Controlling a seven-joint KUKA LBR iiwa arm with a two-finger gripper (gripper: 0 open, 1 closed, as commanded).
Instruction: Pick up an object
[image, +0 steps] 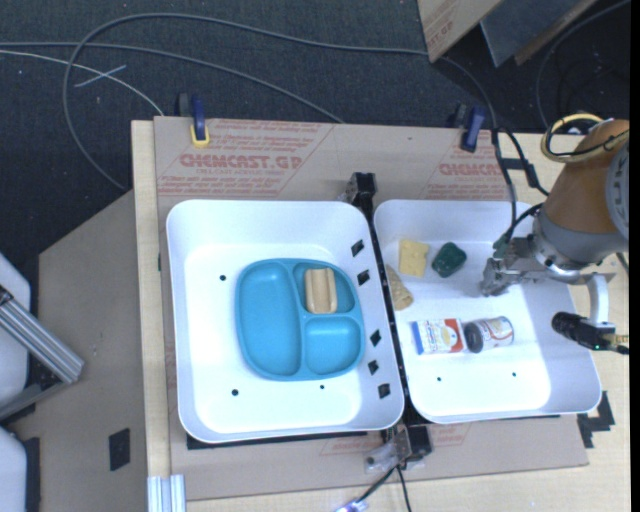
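Observation:
My gripper (497, 276) hangs over the right bin (560, 385), near its upper right part, with nothing seen between its fingers. Just left of it lies a dark green object (448, 259), and beside that a yellow block (413, 257). A small tan piece (401, 294) rests by the bin's left wall. Below the gripper lie a small can with a dark cap (488, 333) and a white, red and blue carton (437, 336). In the left bin (200, 300) a blue divided tray (270, 320) holds a tan wooden block (320, 290).
Black clips run along the divider between the bins (368, 300). The arm's grey body with its orange band (585, 205) stands over the bench's right edge. Cables (515, 165) trail behind the right bin, and clamps (200, 128) hold the board's back edge.

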